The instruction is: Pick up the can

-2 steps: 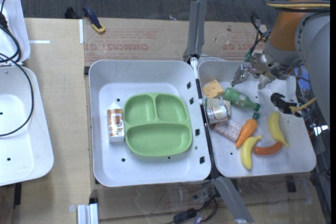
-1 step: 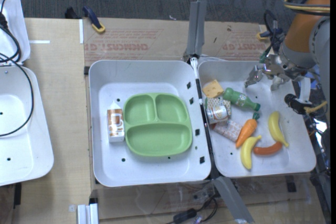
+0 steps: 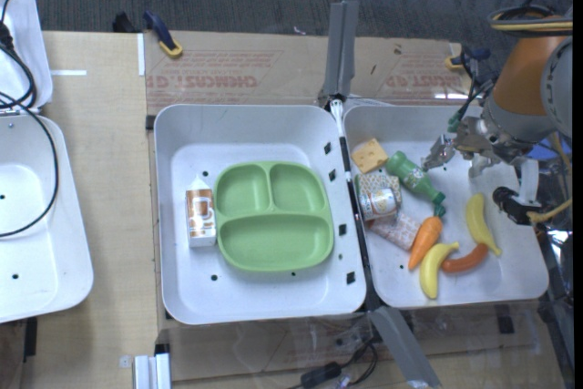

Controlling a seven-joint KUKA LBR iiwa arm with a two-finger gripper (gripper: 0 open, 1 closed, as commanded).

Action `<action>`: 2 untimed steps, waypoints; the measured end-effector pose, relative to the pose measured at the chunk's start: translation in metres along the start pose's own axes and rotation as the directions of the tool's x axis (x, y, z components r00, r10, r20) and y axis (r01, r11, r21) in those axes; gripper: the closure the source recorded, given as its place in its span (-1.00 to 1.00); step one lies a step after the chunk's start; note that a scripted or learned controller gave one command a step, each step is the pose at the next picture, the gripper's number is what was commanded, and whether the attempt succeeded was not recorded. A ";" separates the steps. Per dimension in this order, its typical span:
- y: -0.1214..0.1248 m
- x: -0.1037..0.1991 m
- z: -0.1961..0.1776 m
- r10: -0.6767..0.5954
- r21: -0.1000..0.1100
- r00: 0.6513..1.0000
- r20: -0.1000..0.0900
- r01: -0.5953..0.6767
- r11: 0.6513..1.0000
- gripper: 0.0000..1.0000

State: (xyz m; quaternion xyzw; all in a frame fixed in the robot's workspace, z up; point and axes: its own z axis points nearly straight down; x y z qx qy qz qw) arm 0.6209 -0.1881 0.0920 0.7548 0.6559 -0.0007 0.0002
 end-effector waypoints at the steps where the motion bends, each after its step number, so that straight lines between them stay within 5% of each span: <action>1: 0.040 -0.007 -0.001 -0.009 -0.001 1.000 -0.001 0.009 1.000 -1.00; 2: 0.041 -0.007 -0.011 -0.012 -0.003 1.000 0.002 0.012 1.000 1.00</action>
